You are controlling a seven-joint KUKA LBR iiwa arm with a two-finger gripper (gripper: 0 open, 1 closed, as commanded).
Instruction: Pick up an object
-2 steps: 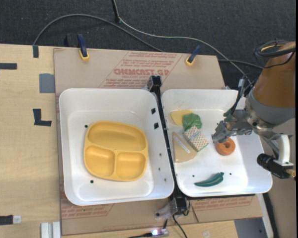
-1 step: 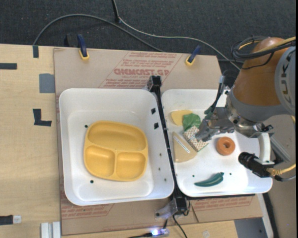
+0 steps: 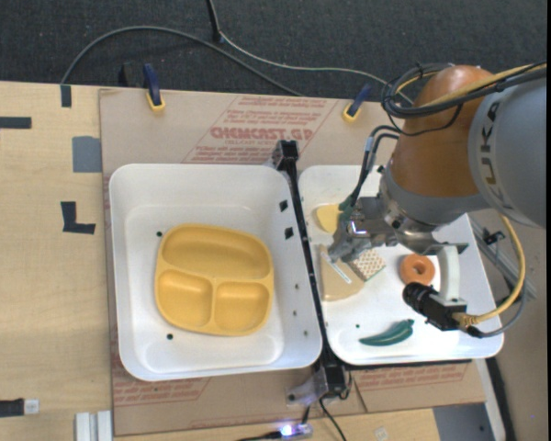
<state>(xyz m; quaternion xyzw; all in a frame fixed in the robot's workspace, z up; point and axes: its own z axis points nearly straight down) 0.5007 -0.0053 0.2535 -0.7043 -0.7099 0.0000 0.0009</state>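
A yellow divided tray (image 3: 215,278) lies flat at the middle of the left bin (image 3: 129,191). In the right bin (image 3: 482,333), an orange ring (image 3: 417,268) sits toward the right edge, a green pepper (image 3: 387,334) along the front edge, and a pale waffle piece (image 3: 369,265) near the centre.

Red printing is showing on the brown cardboard sheet (image 3: 257,131) lying under the two bins. The largest line is reading roughly "CHEMCAST GP", with smaller red lines around it too small to read. Dark letters, seemingly "KU", are showing on the grey arm (image 3: 523,145) at the right edge, cut off.
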